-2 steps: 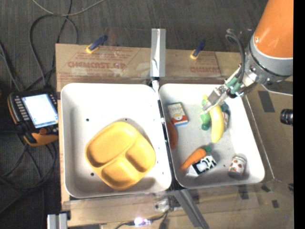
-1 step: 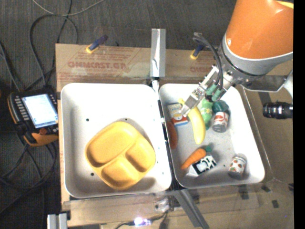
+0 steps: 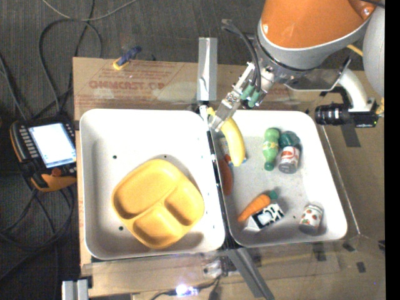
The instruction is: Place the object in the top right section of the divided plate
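Right bin (image 3: 325, 167), banana (image 3: 234, 139) top under tool (image 3: 215, 116)

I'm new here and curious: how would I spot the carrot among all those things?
Look in the right-hand white bin, toward its near edge. The carrot lies slanted there, beside a black-and-white carton. It alone is orange and tapered, with a green tuft at one end.
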Robot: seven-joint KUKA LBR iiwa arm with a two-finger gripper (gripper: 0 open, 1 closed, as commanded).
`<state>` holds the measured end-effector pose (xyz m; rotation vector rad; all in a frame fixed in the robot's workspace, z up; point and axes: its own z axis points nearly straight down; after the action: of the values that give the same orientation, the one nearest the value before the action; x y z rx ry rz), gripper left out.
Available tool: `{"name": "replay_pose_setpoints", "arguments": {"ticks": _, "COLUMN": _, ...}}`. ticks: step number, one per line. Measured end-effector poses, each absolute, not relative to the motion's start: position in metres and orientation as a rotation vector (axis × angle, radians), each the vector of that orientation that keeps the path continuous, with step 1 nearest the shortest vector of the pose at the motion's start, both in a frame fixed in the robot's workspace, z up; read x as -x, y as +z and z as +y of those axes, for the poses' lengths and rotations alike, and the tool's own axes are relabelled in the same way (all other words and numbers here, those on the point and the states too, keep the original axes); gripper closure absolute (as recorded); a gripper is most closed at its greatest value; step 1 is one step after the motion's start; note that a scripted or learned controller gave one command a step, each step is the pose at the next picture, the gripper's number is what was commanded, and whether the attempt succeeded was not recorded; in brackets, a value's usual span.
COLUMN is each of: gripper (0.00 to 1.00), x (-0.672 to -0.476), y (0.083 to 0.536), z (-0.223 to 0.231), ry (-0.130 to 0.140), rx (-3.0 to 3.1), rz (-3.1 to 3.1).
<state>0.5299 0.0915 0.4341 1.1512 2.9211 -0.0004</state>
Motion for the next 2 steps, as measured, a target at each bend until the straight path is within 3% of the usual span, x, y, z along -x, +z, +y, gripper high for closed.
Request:
{"name": "replay_pose_setpoints", "arguments": {"ticks": 1, "gripper": 1.00, "x": -0.484, "y": 0.434, "z": 0.008, "ry": -0.002, "rx": -1.190, "rz": 2.905}}
{"name": "replay_pose_setpoints", "arguments": {"ticks": 2, "gripper": 1.00, "x": -0.485, "y": 0.434, "z": -0.066, "ry": -0.001, "rx": -1.138, "rz": 2.925}}
